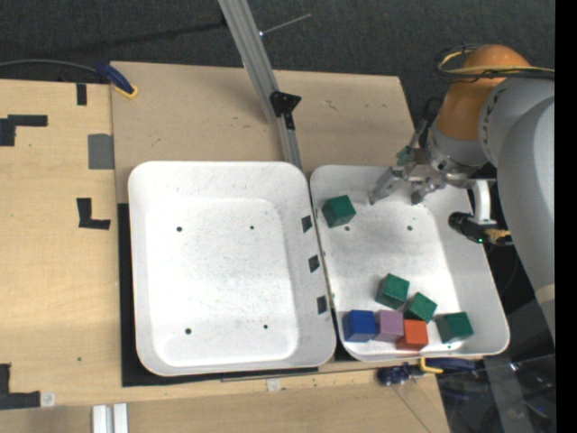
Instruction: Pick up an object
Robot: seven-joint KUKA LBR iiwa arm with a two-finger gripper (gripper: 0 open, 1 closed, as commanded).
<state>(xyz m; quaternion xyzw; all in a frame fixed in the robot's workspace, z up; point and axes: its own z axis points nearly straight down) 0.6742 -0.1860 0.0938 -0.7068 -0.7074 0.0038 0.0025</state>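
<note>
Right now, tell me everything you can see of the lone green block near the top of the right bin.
The lone green block is a small cube, plain and matte, perhaps wood or foam. It rests on the floor of the right bin, near that bin's upper left corner, turned slightly askew to the walls. Nothing touches it. The gripper hangs to its right, apart from it. The other blocks lie clustered at the bin's lower end.

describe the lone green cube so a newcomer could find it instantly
Look at the right bin, the one nearest the arm. Near its far left corner sits a green cube, just left of the gripper. It stands alone; the other green cubes are clustered with the coloured cubes along the near edge.
</note>
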